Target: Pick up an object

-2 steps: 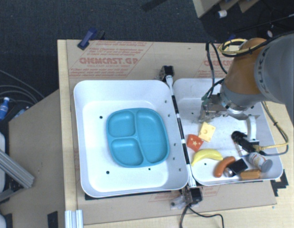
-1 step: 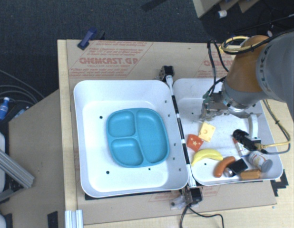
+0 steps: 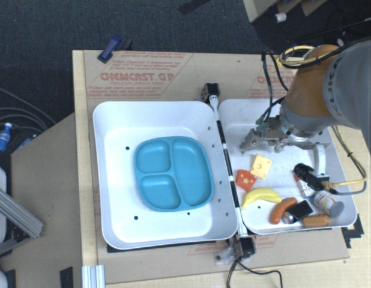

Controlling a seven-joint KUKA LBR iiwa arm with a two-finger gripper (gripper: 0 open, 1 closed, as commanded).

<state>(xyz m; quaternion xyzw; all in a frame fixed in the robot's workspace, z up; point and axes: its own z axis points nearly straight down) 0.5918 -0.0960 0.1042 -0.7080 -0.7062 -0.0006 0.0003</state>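
A: Left of frame: shallow white plastic bin (image 3: 107, 179), holding a light-blue plastic plate with three compartments (image 3: 173, 173), flat at centre.

B: Right of frame: second shallow white plastic bin (image 3: 233, 116), touching the first along a black seam. Grey arm with orange band (image 3: 317, 89) entering from upper right. Metal two-finger gripper (image 3: 265, 138) low over the upper part of this bin, above the toys. Jaws: cannot tell, spread or pressed together. Nothing seen between them.

A: Candidates for picking, all in lower half of right bin. Yellow holed cheese wedge (image 3: 262, 165) just below gripper. Red strawberry-like piece (image 3: 244, 179) beside it, near the seam. Yellow plastic banana (image 3: 261, 196) below those.

B: Orange sausage-shaped toy (image 3: 283, 209) touching banana's right end. Farther right, a crowded cluster of small dark and brown items (image 3: 314, 198), too jumbled to name.
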